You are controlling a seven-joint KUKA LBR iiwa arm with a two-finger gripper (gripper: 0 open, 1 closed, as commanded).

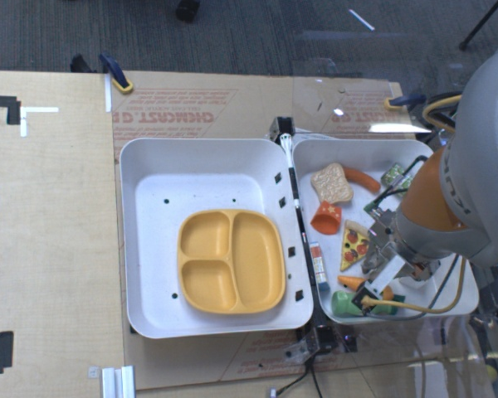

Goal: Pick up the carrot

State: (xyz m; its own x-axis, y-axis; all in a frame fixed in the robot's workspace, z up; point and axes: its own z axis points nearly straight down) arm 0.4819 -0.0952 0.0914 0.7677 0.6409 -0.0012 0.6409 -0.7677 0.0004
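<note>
In the right bin (448,309), a small orange carrot piece (349,282) lies near the front left, just above a green item (342,303). My gripper (372,254) hangs low over the bin, right of the pizza slice (353,245) and slightly up and right of the carrot piece. I see nothing held in it. A longer orange-red stick (362,178), which may be a sausage or another carrot, lies at the back of the bin beside a slice of bread (332,183).
A red cup (326,216) lies on its side below the bread. A green leafy item (394,175) sits at the back of the bin. The left bin (149,222) holds a yellow divided plate (231,260). The arm covers the right bin's right half.
</note>
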